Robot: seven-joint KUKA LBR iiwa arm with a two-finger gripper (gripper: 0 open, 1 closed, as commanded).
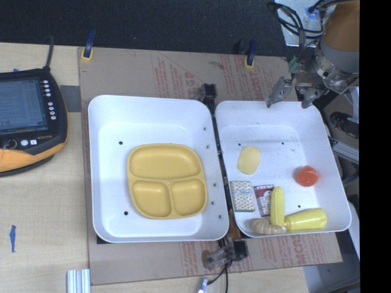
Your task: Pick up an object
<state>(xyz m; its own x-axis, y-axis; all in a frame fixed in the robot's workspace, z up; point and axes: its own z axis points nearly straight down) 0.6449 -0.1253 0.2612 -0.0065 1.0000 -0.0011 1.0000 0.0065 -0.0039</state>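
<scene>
The gripper (292, 96) hangs splayed and holding nothing over the right bin (317, 124) at its twelve o'clock rim — the approach step, I'd say. Next it must drop toward a target, perhaps the red ball (307, 176) at four o'clock. Cardboard (153, 72) underlies both bins; a pendant (27, 118) sits at nine.

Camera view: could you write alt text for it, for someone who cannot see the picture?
A robot arm's open pincer hovers over the far rim of the right white bin, which holds an orange ball, a pale yellow disc, toy corn and a yellow bottle. The left bin holds a yellow divided tray.
</scene>
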